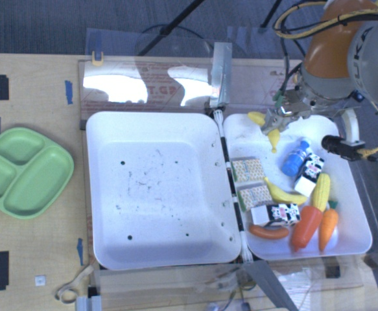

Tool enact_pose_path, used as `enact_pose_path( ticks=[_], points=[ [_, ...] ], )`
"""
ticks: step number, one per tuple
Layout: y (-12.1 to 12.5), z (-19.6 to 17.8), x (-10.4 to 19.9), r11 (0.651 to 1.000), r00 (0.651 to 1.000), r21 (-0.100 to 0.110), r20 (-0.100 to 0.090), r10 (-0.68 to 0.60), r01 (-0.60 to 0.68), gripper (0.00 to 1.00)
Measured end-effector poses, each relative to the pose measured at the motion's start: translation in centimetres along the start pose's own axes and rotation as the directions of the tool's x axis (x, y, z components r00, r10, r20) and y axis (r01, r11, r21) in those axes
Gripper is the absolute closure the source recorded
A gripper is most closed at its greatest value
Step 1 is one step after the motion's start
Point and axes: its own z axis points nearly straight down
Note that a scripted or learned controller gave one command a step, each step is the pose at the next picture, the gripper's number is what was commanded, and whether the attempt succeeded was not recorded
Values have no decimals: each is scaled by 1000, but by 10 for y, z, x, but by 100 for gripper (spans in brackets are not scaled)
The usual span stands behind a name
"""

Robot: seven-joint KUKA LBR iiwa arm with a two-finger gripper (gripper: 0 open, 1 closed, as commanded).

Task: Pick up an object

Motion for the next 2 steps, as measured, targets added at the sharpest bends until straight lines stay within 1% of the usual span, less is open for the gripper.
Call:
enact_pose_path(
  ticks=[1, 2],
  points=[
    [-2, -129, 8, 999, 999, 1, 0, 36, -36, 100],
    [-45, -68, 39, 984, 984, 5, -2, 178, -178, 100]
  ],
)
